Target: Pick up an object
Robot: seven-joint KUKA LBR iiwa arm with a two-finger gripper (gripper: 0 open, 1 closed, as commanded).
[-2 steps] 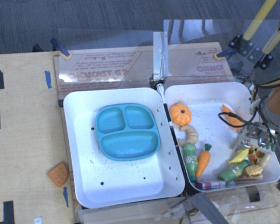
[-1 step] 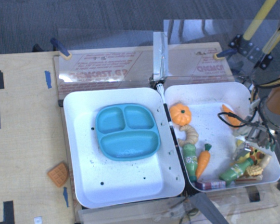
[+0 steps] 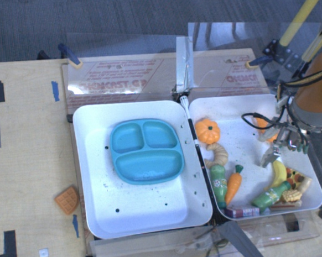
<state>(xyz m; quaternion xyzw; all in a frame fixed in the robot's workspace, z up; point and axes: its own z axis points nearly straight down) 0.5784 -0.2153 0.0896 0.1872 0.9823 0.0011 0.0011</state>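
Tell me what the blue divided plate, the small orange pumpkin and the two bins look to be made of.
Blue divided plate: likely moulded plastic or silicone; uniform colour, soft sheen, rounded compartment walls.
Orange pumpkin: probably toy plastic or rubber; smooth, even orange, green stem.
Left bin and right bin: apparently rigid white plastic, matt to semi-gloss, with rounded moulded corners and dark scuff specks.
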